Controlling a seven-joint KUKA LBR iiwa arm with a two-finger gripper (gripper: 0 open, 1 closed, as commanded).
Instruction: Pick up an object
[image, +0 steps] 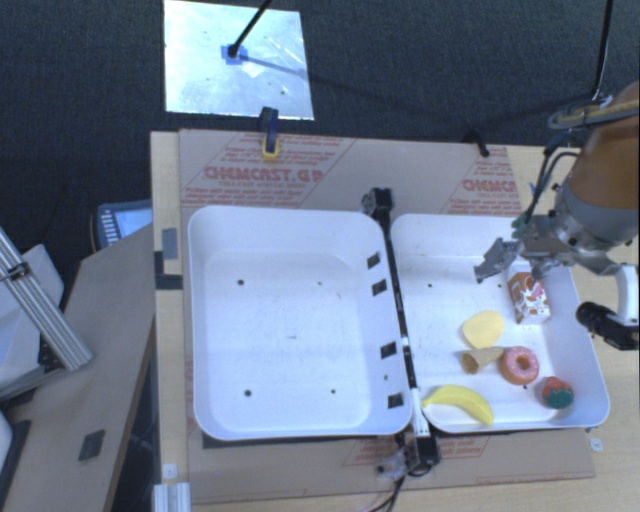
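Nearest the lens, a yellow plastic banana (459, 403) lies at the right-hand white bin's (440, 250) front edge. Behind it, the grey pincer (512, 256) hovers spread, gripping nothing, just beside a small white-and-red printed carton (528, 298). Best centre over that carton, descend straight, then close.

The arm (610, 170) runs off the right edge, and the small carton's (527, 298) print is too blurred to read.
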